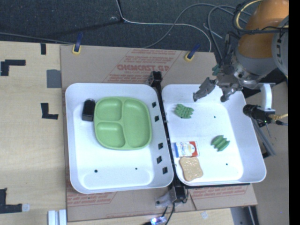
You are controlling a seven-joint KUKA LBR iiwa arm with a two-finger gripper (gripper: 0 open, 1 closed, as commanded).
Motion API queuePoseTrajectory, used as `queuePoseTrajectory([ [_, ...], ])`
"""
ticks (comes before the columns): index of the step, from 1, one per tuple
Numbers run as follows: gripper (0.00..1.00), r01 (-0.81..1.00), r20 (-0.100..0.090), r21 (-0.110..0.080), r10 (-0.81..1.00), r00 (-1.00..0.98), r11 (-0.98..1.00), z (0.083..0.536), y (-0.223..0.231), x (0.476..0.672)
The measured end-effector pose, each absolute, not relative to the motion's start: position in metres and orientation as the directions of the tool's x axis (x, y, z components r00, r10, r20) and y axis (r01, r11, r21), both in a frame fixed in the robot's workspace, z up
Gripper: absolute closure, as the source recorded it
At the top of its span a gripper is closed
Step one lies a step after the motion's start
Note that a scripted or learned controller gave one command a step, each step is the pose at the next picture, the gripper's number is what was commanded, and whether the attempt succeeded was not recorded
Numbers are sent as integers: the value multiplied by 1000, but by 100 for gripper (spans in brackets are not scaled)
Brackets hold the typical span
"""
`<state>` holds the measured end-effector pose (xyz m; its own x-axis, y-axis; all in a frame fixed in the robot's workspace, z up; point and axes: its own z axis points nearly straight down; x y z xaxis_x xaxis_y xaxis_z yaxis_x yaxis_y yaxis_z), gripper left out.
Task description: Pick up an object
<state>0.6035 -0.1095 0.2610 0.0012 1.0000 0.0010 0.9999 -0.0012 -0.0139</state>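
Note:
My gripper (214, 93) hangs over the back of the right bin (243, 139), fingers spread open with nothing between them. A green leafy toy (183, 111) lies just left of and below the gripper. A smaller green piece (220, 143) rests mid-right in the same bin. Near the bin's front left lie a small red, white and blue carton (185, 148) and a tan slice of toast (191, 168). In the left bin (79, 172) sits a green divided plate (123, 123) with a black block (88, 110) at its left side.
The two bins meet at a black-clipped divider (161, 125). Cables (187, 18) trail across the dark floor behind the bench. The arm's orange band (267, 13) and grey wrist stand above the right bin's back right corner.

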Motion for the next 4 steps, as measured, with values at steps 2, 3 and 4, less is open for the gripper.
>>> queuePoseTrajectory([
  [2, 0, 1000, -1, -6, 1000, -1, 1, 223, -108, 599],
  [3, 0, 1000, 0, -7, 1000, -1, 1, 163, -108, 606],
  [4, 0, 1000, -1, -7, 1000, -1, 1, 116, -115, 601],
])
